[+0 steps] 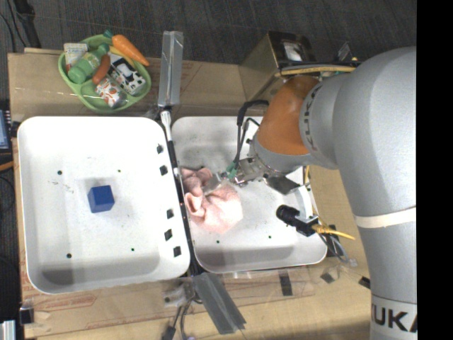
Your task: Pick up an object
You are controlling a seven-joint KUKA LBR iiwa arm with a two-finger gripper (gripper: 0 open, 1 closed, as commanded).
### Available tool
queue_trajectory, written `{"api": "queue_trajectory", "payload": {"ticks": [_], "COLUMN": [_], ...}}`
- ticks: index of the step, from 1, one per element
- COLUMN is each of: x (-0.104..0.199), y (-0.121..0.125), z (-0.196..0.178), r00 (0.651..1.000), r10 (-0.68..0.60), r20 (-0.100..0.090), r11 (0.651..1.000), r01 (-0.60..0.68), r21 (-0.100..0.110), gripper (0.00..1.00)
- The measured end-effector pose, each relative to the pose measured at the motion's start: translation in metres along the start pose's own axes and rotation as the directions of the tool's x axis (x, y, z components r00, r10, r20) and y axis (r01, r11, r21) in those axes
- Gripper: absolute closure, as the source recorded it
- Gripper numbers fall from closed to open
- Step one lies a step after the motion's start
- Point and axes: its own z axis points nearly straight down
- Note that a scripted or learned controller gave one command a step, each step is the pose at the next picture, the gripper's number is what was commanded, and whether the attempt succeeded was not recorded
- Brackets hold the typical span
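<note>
One blue cube (101,197) lies in the left bin (85,246); the gripper (237,176) sits at the pink cloth (216,208) in the right bin (244,243), spread or pressed together I cannot tell

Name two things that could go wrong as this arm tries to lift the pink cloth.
The gripper sits at the edge of the crumpled pink cloth, so it may pinch just one fold and lose it. The cloth lies close to the inner wall of its white bin, so the gripper might bump that wall.

Bulky grey arm (368,140), orange wrist band (283,122), white KUKA lettering
</note>
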Motion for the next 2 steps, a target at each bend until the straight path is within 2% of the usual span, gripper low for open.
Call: {"api": "queue_trajectory", "payload": {"ticks": [1, 2], "x": [-0.032, -0.036], "y": [0.053, 0.065], "z": [-0.001, -0.001], "r00": [0.993, 1.0], "r10": [0.12, 0.0], "r20": [0.003, 0.005], "r11": [0.993, 1.0], "r01": [-0.12, 0.0], "r21": [-0.002, -0.004], "gripper": [0.0, 0.0]}}
